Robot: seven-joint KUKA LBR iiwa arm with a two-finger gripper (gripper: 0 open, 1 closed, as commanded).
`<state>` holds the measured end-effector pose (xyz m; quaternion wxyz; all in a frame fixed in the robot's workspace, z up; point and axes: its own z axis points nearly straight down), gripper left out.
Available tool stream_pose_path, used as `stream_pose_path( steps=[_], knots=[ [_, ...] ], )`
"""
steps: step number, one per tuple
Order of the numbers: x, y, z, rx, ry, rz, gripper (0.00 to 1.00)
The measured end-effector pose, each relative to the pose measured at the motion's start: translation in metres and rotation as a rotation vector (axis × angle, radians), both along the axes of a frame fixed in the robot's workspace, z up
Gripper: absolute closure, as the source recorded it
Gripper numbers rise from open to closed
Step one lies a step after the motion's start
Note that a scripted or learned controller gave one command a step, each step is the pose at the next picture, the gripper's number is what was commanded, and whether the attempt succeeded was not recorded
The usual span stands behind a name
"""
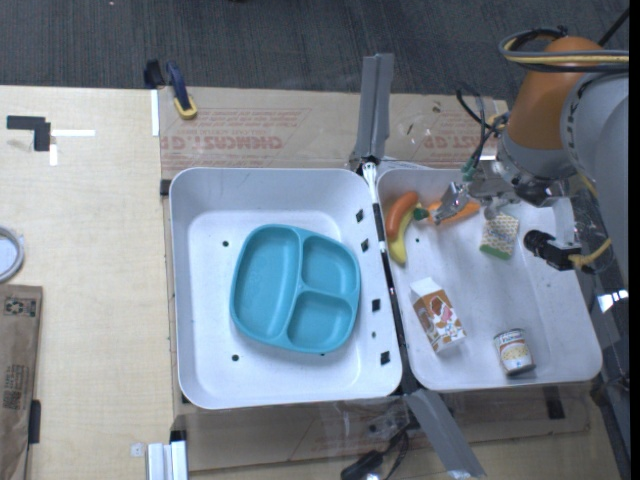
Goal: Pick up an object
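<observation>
My gripper (461,200) is low over the far left part of the right bin (560,368), just above a small orange carrot-like piece (447,216). Whether it touches the piece I cannot tell. Left of it, against the bin's left wall, lies an orange and yellow curved toy (399,226). A speckled green and beige block (499,236) rests just right of the gripper, under the wrist. Nearer the front lie a small white and brown carton (438,315) and a small can (513,351).
The left bin (200,368) holds a blue divided plate (296,287). A raised divider (381,258) separates the two bins. The grey arm with its orange band (548,93) and black cables hangs over the right bin's far right corner.
</observation>
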<state>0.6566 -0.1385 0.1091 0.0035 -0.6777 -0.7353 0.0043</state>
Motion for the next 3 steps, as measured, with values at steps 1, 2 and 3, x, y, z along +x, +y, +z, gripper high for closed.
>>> stream_pose_path(
  steps=[1,2,3],
  knots=[
    [0.004,-0.053,-0.010,0.003,-0.011,-0.096,0.00],
    [0.002,-0.049,-0.001,0.011,0.008,-0.092,1.00],
    [-0.015,-0.028,0.149,-0.001,-0.013,-0.137,1.00]
  ],
)
